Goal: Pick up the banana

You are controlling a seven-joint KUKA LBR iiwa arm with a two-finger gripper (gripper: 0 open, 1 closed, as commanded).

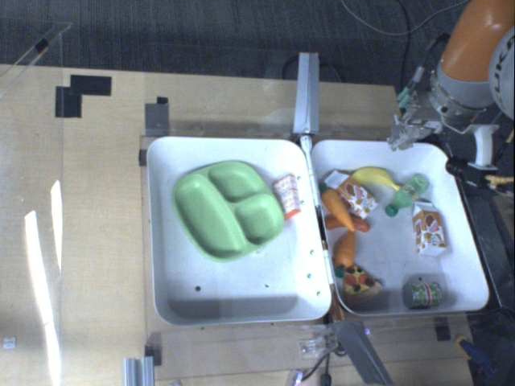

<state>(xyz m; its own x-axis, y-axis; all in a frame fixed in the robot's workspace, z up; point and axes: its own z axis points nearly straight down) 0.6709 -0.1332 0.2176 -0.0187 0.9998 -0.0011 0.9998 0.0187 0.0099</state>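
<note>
1. The grey arm with its orange band [481, 30] enters at the upper right of the frame; its gripper [405, 135] hangs over the upper rim of the right shallow white bin [467, 240], near that bin's top edge; whether the jaws are open or closed cannot be told from this slant, and nothing is seen between them.
2. The curved yellow banana [376, 177] lies in the upper middle of the right bin, below and left of the gripper and apart from it; its left end touches a small red-and-white snack packet [357, 197]; its right end lies just beside a green plastic bottle [405, 194].
3. Left of the packet an orange carrot-shaped toy [338, 209] lies at a slant along the bin's left wall; a second orange piece [345, 248] sits below it; a multicoloured small toy [360, 281] rests near the lower left corner.
4. A white carton with red print [429, 232] lies at the right side of the bin; a small green can [423, 293] lies on its side near the lower right corner.
5. The left shallow white bin [233, 296] holds a pale green divided plastic plate [229, 210] in its upper middle; a small red-and-white wrapper [287, 195] lies touching the plate's right edge.
6. Both bins sit side by side on the light wooden bench [80, 240].
</note>
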